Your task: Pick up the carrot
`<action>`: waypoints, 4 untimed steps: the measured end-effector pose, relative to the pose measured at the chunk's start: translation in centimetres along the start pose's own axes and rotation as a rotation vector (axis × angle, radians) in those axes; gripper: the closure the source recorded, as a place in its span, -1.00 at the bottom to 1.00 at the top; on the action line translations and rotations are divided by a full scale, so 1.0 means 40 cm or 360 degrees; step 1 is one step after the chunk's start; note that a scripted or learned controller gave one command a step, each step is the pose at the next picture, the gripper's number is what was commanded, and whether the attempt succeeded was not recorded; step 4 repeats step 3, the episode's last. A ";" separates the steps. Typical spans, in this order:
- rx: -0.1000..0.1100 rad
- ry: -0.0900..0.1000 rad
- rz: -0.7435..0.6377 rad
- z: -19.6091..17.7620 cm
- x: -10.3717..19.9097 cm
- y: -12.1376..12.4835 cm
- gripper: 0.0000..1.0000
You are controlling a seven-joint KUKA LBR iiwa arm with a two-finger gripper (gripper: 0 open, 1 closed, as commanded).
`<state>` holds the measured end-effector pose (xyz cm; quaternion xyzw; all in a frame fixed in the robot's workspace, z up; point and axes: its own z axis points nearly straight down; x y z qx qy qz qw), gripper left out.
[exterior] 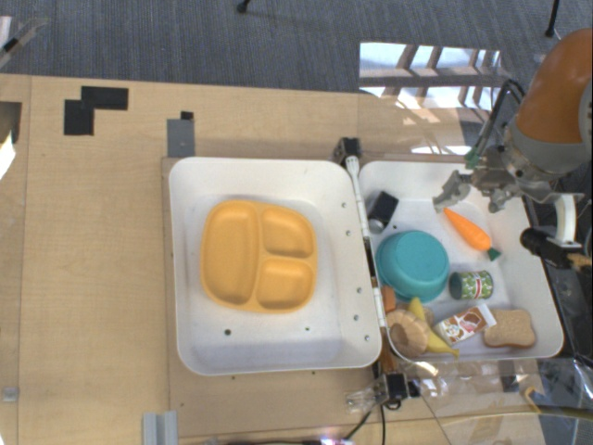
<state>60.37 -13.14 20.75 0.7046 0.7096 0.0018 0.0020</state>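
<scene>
The left bin (185, 248) carries a yellow tray (259, 253) with three compartments at its centre. The right bin (417, 179) holds all the loose items, and the arm (556, 91) comes in over its 2 o'clock corner. Inside that bin, a teal bowl (412, 262) sits near the centre; a bread slice (509, 328) lies at 5 o'clock, with a small carton (460, 325) and a banana (424, 321) beside it toward 6, and a green can (472, 285) is just right of the bowl. The carrot (468, 230) lies on the bin floor at about 2 o'clock from the bowl, leaf end pointing toward 4 o'clock. The gripper (477, 188) hovers just at the carrot's 12 o'clock; whether its jaws are spread or closed I cannot tell. Nothing is lifted, so by my reading the whole grasp is left: line up, descend, close, raise.
</scene>
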 end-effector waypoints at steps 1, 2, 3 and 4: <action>0.0010 -0.0004 -0.0030 0.190 -0.167 -0.041 -1.00; -0.0005 0.0006 0.0016 0.302 -0.172 0.055 -1.00; -0.0022 0.0001 0.0008 0.265 -0.171 0.064 1.00; -0.0022 0.0001 0.0008 0.265 -0.171 0.064 1.00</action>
